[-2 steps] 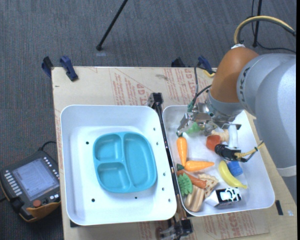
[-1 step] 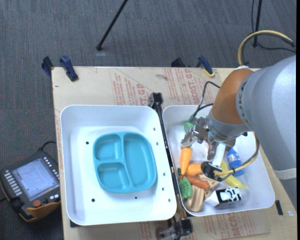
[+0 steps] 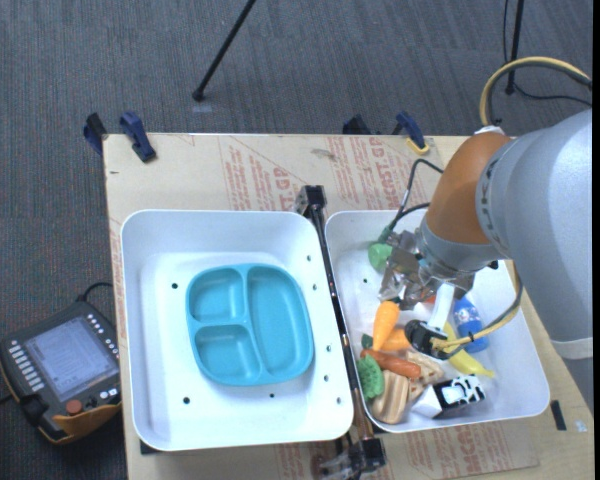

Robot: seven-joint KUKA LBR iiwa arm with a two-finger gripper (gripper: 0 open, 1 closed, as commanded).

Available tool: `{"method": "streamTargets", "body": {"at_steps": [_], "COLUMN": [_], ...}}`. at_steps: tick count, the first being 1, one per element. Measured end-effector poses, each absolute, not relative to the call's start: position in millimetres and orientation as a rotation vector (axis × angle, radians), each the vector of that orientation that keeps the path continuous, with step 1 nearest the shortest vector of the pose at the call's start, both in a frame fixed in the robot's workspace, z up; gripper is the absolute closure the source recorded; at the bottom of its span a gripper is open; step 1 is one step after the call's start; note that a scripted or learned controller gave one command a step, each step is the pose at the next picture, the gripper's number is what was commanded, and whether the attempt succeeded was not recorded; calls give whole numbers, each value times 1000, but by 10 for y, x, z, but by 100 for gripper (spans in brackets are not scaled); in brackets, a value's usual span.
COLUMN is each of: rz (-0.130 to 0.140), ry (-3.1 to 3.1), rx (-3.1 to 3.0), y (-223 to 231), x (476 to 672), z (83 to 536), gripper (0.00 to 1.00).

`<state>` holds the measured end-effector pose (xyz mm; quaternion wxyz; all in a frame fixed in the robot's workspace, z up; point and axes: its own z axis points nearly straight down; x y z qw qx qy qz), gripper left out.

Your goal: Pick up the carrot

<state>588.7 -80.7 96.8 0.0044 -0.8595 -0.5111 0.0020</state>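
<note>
Carrot (image 3: 385, 323): right bin (image 3: 525, 363), left part, among piled toys; long axis near upright in view, slightly tilted, lower end buried in clutter. My gripper (image 3: 412, 283): directly above its upper end; my wrist hides the fingers, so grip state is undeterminable. Left bin (image 3: 150, 268): blue divided plate (image 3: 248, 324).

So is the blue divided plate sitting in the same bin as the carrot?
No, the blue divided plate lies in the left bin, while the carrot is among the toys in the right bin.
</note>
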Motion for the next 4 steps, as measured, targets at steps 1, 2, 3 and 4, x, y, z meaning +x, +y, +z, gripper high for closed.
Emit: {"method": "streamTargets", "body": {"at_steps": [1,2,3,4], "rz": [2,4,8,6], "ry": [-1222,-1223,-1115,-859], "rx": [-2892,-2891,-2932,-3018], "y": [-377,-375,-43,-254], "x": [6055,6054,5202,5624], "z": [2348,2346,1866,1871], "gripper": [100,0,0,0]}}
